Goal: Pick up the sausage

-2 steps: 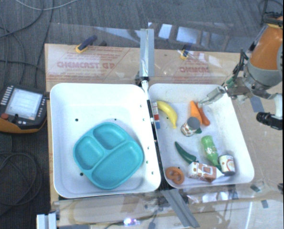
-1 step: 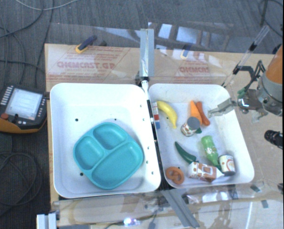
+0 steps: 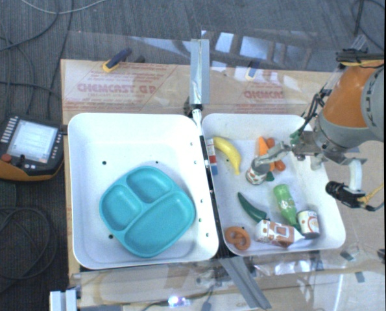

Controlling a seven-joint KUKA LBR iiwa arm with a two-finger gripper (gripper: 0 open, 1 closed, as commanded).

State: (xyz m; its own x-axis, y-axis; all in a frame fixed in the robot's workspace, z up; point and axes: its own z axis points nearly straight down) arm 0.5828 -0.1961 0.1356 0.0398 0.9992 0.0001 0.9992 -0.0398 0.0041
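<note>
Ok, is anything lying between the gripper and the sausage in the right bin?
Yes. The gripper hangs mid-bin. The sausage, which I take to be the brown curled piece in the near left corner, has a dark green pepper lying between them. Nothing covers the sausage from above.

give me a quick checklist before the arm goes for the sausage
1. Sausage identified: cannot tell. It may be the brown curled piece at the front of the right bin, or one of the orange pieces.
2. Gripper over the correct bin: ok, it is in the right bin.
3. Gripper next to a candidate: ok for the orange pieces, not ok for the brown curled piece.
4. Room around the gripper: not ok, the banana lies close beside it.
5. Teal divided plate out of the way: ok, it is in the left bin.
</note>
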